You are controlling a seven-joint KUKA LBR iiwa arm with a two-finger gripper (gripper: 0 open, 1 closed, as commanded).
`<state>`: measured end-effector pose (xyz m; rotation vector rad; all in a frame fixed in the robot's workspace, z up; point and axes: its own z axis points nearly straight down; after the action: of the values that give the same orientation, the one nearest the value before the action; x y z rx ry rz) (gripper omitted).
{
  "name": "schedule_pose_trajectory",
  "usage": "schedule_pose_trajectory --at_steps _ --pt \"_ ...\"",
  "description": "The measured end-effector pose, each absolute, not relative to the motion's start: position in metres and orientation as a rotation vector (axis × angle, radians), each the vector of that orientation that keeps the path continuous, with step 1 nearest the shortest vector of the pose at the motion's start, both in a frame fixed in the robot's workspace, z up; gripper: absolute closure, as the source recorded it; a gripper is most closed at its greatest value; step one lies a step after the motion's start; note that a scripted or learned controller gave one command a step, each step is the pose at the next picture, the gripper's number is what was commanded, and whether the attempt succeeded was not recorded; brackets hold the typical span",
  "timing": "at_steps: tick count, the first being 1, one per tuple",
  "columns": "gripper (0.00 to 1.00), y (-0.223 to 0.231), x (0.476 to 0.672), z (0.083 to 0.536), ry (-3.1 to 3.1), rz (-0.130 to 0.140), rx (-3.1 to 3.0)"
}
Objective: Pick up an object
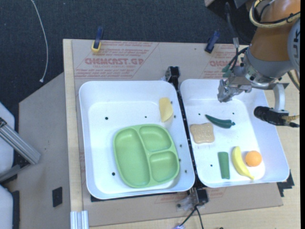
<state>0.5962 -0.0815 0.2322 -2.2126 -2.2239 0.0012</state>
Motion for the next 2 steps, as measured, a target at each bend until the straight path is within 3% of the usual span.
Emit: schedule_pose_trajectory --at_steps 2 --pt "1.00 0.008 0.551 0.228 -2.223 0.002 -2.214"
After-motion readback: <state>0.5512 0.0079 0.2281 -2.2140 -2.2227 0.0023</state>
